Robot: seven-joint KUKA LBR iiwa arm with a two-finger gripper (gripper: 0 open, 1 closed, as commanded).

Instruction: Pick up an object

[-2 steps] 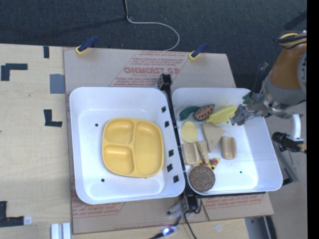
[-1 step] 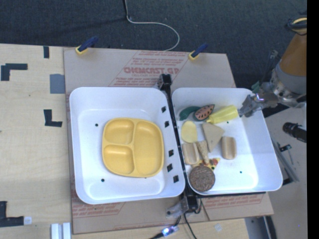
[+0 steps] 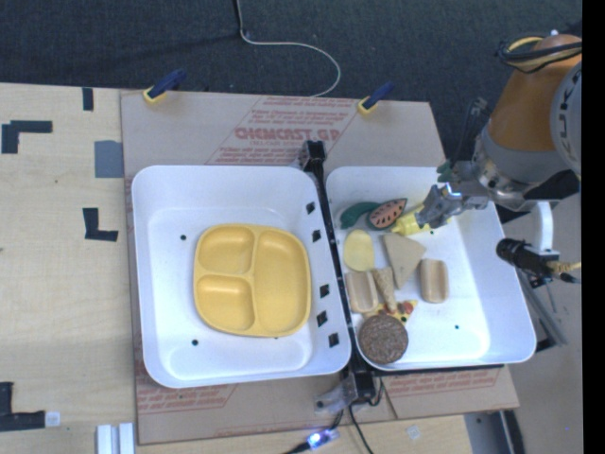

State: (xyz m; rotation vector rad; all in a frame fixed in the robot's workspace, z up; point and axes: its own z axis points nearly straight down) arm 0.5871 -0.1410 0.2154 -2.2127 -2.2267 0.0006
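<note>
Camera view: cardboard sheet [image 3: 284, 130] under two white bins [image 3: 161, 253], dark carpet [image 3: 113, 26] behind.

You can make out red printing on the cardboard sheet [image 3: 284, 130] under the two bins, along its far edge, upside down from this view; the large line looks like "CHEMICAL GUYS", but it is too blurred to be sure. The smaller red lines around it cannot be read.

Open floor [image 3: 473, 301] right of crowded toy food [image 3: 383, 282].
</note>
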